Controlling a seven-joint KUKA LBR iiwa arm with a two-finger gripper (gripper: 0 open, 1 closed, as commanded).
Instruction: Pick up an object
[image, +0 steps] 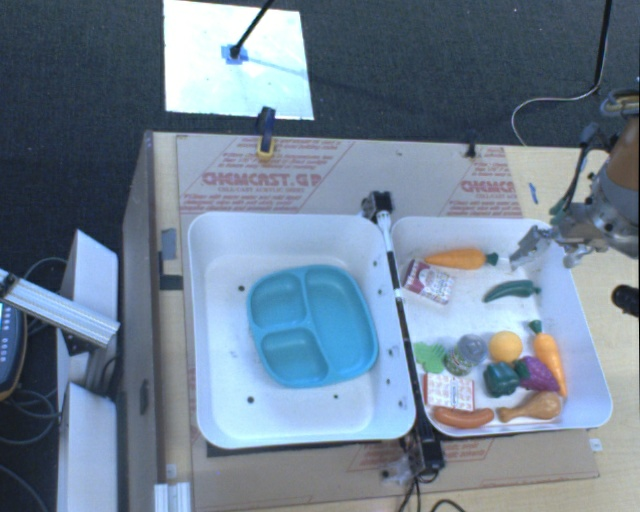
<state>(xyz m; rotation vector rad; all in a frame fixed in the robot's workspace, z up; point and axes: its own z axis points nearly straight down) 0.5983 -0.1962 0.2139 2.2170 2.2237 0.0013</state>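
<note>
Camera view: blue tray (311, 326) in left bin (225, 400) (toys right).

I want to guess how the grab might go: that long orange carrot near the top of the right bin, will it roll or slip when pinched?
The carrot looks like smooth, rounded toy plastic, so it may well roll if nudged and could slip between fingers. It seems stiff and probably light. It lies apart from the red and white box, leaving room around it. The gripper hangs by the bin's far right corner.

At the right edge of the frame, the grey arm (612, 205) wears an orange band, ending in a pale metal gripper (545, 245).
</note>
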